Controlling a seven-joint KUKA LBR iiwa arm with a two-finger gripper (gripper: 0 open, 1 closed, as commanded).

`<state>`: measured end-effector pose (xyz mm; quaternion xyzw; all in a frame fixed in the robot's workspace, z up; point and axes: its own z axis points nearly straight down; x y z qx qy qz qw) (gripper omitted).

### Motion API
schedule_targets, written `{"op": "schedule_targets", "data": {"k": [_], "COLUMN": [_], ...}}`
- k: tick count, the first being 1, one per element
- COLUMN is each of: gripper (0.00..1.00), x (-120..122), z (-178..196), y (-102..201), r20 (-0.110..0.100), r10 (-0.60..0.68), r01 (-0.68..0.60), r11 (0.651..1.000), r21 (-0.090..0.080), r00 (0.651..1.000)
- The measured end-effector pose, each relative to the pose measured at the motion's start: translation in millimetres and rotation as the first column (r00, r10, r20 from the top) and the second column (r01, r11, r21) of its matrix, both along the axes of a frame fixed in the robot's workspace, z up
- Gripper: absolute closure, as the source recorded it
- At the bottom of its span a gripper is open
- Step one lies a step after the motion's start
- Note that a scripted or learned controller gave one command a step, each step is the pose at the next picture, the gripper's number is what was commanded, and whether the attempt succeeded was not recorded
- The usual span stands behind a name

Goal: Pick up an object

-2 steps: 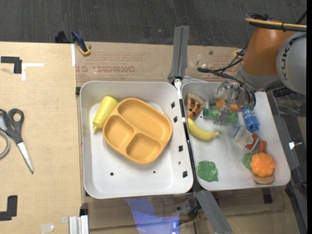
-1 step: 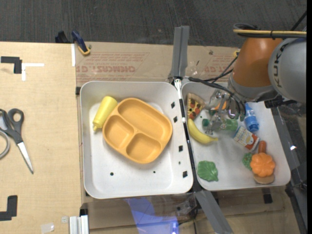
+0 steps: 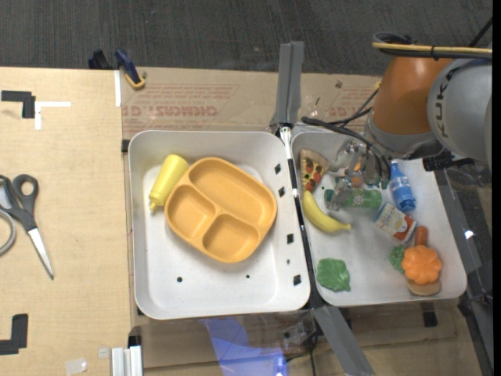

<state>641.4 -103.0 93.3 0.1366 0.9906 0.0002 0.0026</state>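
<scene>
A pale wood counter (image 3: pixel 63 210) is seen from above, with dark grey carpet along the top of the view and a strip of printed cardboard (image 3: pixel 203 100) behind the bins. Scissors (image 3: pixel 27 218) lie at the 9 o'clock edge of the counter, and black tape marks sit above and below them.

Two white bins stand side by side. In the left bin (image 3: pixel 156 288) an orange divided plate (image 3: pixel 221 207) is set at the centre, with a yellow bottle (image 3: pixel 167 180) touching its 10 o'clock rim, the bottle's long axis running from 1 o'clock down to 7 o'clock.

The right bin (image 3: pixel 368 288) is crowded. A banana (image 3: pixel 322 214) lies near its left wall, curved, with its long axis from 11 o'clock to 4 o'clock. A pizza slice (image 3: pixel 312 169) is placed just above it, a green leafy toy (image 3: pixel 334 274) at 6 o'clock, and an orange pumpkin (image 3: pixel 423 265) at 4 o'clock. A blue bottle (image 3: pixel 402 192) points from 11 to 5 o'clock, and a small carton (image 3: pixel 394 221) rests just below it.

The gripper (image 3: pixel 354 180) is lowered into the top of the right bin, directly over a green-and-clear package (image 3: pixel 362 200) — the package is partly covered and hard to make out. Whether the jaws are open or closed cannot be told, as cables and the wrist hide them. The arm (image 3: pixel 427 100) is cut off at the right.
</scene>
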Motion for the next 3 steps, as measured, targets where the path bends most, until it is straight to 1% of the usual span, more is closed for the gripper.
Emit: {"op": "schedule_targets", "data": {"k": [1, 2, 3], "gripper": [0.00, 0.00, 0.00], "x": [12, -29, -118], "z": [1, 1, -1], "y": [-66, -101, -109], "r20": [0.003, 0.000, -0.003], "r10": [0.078, 0.023, -0.057], "r01": [-0.078, -0.023, 0.057], "r11": [0.997, 1.000, 0.998], "r21": [-0.002, -0.001, 0.001], "r00": [0.997, 1.000, 0.998]}}
